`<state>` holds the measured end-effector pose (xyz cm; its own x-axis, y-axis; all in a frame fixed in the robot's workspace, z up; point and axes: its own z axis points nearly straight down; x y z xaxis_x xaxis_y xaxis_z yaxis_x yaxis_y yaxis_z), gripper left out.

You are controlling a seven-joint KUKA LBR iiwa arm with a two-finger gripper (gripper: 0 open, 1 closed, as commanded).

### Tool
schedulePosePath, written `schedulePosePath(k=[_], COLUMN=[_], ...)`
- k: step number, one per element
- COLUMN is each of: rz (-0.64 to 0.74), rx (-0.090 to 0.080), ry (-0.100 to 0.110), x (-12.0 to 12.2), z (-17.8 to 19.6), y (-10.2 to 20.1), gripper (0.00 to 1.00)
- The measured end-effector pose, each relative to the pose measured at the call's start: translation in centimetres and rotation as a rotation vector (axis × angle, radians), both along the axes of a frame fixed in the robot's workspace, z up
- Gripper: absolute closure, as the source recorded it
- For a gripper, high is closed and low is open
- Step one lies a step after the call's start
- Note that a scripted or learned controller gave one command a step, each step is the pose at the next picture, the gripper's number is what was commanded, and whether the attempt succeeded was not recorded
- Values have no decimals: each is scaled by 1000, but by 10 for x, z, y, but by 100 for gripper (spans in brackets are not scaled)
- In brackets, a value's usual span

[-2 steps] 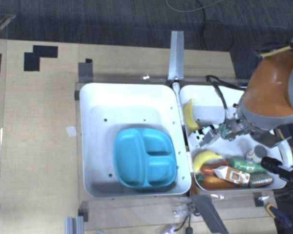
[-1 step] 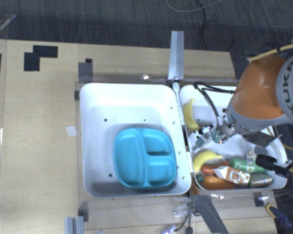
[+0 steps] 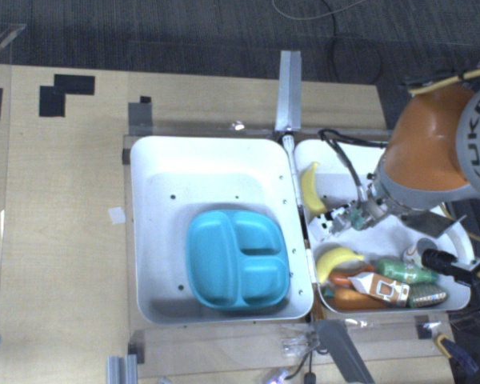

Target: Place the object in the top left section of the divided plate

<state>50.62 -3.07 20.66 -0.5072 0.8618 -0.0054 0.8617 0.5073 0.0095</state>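
While the grey arm's jaws hover over the cluttered right white bin, their state cannot be told. Crowded toys risk a missed grasp, leaving the blue divided plastic plate unfilled.

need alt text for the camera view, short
A grey-and-orange robot arm reaches from the right over the right white bin, its end effector low among toy food: two bananas, a carrot, bottles. The left bin holds a blue divided plate.

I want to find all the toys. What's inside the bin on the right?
The right bin holds a banana by its left wall, another yellow fruit, a carrot and bottles at the front. The arm covers the bin's back right part, so anything there is hidden.
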Motion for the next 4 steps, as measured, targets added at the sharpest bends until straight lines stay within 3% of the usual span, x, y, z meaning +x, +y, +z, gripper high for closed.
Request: schedulePosePath(k=[1, 2, 3, 4], rz=[260, 476, 791, 777], rx=[-2, -5, -6, -6], ry=[5, 0, 5, 4], x=[-18, -17, -18, -18], z=[-21, 43, -22, -21], y=[44, 50, 44, 20], gripper=[100, 100, 100, 100])
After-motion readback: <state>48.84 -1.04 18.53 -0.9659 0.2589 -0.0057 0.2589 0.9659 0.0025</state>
